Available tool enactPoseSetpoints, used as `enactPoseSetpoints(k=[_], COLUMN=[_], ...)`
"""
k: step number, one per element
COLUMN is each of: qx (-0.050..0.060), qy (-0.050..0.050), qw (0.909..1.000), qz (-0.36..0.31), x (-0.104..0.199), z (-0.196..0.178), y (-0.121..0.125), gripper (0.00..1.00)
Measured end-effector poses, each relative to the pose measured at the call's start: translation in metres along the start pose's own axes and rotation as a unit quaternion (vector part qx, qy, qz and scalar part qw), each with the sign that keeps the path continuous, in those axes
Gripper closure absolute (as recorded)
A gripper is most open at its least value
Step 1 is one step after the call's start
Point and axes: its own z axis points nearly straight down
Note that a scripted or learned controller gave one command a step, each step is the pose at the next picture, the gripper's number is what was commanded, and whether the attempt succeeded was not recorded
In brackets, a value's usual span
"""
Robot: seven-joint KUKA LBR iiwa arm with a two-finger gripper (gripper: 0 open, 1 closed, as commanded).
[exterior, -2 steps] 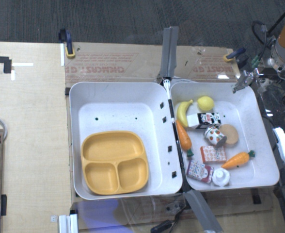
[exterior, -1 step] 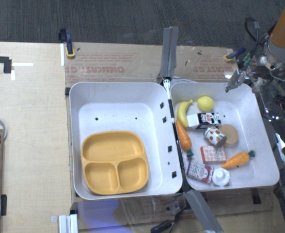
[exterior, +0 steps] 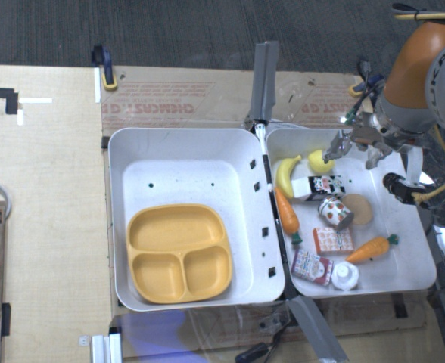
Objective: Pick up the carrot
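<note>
While the grey KUKA arm (exterior: 423,66) with its orange band reaches in from the right, its gripper (exterior: 351,146) hangs over the far part of the right bin (exterior: 412,278), and whether it is spread or closed I cannot tell from this slanted look down. Beside it, the left bin (exterior: 132,157) carries a yellow divided plate (exterior: 179,252). Two carrots lie in the right bin: one carrot (exterior: 286,211) runs along the left wall, just beside the banana (exterior: 285,174), and a second carrot (exterior: 373,249) lies near the right side, leafy end pointing right, close to the white bottle (exterior: 345,276). Neither is touched, so the pick is not yet begun. Around them crowd a small carton (exterior: 332,240), a flat packet (exterior: 309,266), a tin can (exterior: 336,212) and a yellow lemon-like fruit (exterior: 321,162) right under the gripper. My worry is clutter: a descent on the wall-side carrot could catch the bin wall or the banana, and on either carrot the tapered, smooth body may squirt out from a pinch placed off-centre.
</note>
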Motion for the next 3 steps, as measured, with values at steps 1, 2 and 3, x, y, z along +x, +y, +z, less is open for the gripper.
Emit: enactPoseSetpoints(k=[1, 2, 3], qx=[0.001, 0.001, -0.001], qy=[-0.001, -0.001, 0.0], qw=[1.0, 1.0, 0.9987], qz=[-0.001, -0.001, 0.052], x=[0.0, 0.0, -0.056], z=[-0.009, -0.009, -0.118], y=[0.0, 0.0, -0.091], gripper=[1.0, 0.0, 0.0])
